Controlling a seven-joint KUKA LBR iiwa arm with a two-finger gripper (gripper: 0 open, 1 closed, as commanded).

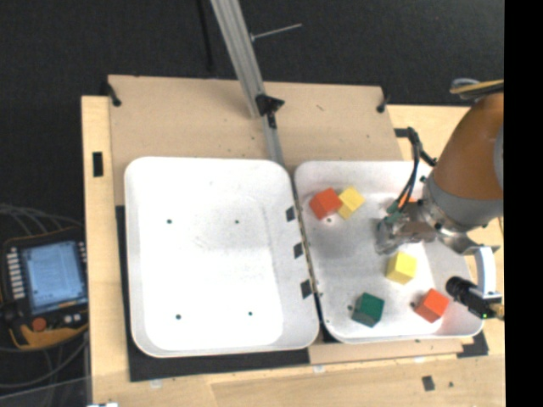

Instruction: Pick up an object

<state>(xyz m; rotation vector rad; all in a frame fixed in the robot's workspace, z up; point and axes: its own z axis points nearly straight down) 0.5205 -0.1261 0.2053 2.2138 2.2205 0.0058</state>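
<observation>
Objects for picking, five blocks, all lying in the right bin [339, 333]. Item one: orange block [324, 203], near the bin's far left corner, touching or just beside item two, a small yellow block [350, 200] on its right. Item three: larger yellow block [401, 267], mid-bin, tilted, just below my jaws [392, 233]. Item four: green block [368, 309], near the front wall, left of centre. Item five: second orange block [431, 304], near the front right corner, apart from the green one. My jaws: low over the middle of the right bin, between the yellow pair; whether they stand open or closed I cannot tell, and no block is seen between them. My arm [471, 172]: grey with its orange band, reaching in from the right over the bin's right side. Left bin [144, 227]: white, side by side with the right one on the bench [102, 371]. Handheld screen unit [47, 282]: off the bench's left edge, display lit.
</observation>
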